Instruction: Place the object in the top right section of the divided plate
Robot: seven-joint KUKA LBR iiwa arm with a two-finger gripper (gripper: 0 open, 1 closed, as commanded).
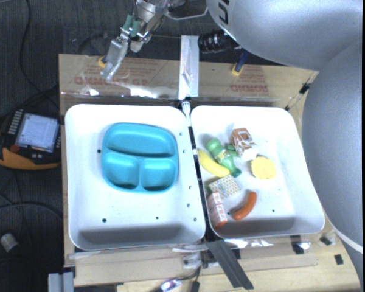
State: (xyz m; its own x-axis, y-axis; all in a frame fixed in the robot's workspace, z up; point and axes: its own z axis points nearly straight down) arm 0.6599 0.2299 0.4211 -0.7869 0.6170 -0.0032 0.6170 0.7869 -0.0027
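Note:
A blue divided plate (139, 157) lies in the left bin (85, 218), with one long section at the top and two smaller ones below. The right bin (292, 212) holds several toy foods: a yellow banana (213, 163), a green bottle-like item (222, 152), a small brown-and-white carton (243, 140), a yellow round slice (263, 168), a red sausage (244, 205), a checkered packet (225, 185) and a red-labelled can (216, 210). My gripper (114, 60) hangs above the bench's back edge, beyond the left bin's far rim, well apart from the plate and the foods.
A clear plastic sheet (140, 81) lies over the brown board behind the bins. A metal divider strip (189, 66) stands between them at the back. A handheld device with a screen (33, 135) and cables lie on the floor to the left.

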